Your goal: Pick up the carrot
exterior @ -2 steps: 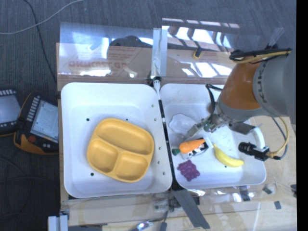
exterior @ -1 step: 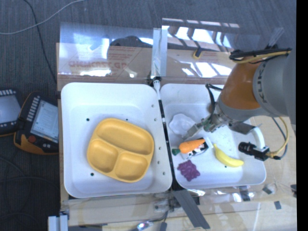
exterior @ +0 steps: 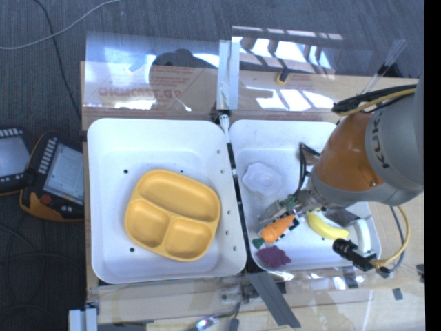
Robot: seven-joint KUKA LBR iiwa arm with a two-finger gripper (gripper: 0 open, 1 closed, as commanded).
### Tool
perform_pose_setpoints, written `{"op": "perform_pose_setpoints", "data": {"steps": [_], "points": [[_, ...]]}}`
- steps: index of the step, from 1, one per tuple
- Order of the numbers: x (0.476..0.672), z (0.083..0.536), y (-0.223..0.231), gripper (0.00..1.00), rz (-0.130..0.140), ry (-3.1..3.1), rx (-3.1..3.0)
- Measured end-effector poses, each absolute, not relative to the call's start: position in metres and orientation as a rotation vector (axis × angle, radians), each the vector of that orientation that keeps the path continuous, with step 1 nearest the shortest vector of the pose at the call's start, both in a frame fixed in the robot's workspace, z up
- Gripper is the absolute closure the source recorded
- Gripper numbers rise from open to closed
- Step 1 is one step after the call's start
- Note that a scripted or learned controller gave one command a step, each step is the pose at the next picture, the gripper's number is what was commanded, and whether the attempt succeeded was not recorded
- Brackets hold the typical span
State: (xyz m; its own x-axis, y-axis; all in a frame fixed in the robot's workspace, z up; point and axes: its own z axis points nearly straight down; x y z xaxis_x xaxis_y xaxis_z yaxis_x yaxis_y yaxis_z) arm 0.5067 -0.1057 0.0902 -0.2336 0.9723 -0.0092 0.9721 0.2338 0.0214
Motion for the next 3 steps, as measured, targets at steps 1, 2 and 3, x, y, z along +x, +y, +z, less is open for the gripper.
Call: {"op": "perform_pose_setpoints", "data": {"steps": [1, 2, 3], "points": [[0.494, 0.091, -0.107, 0.0, 0.015, 2.632, 1.667], [0.485, 0.101, -0.12, 0.0, -0.001, 2.83, 1.367], [0.486, 0.227, -0.105, 0.0, -0.006, 2.454, 1.965]]}}
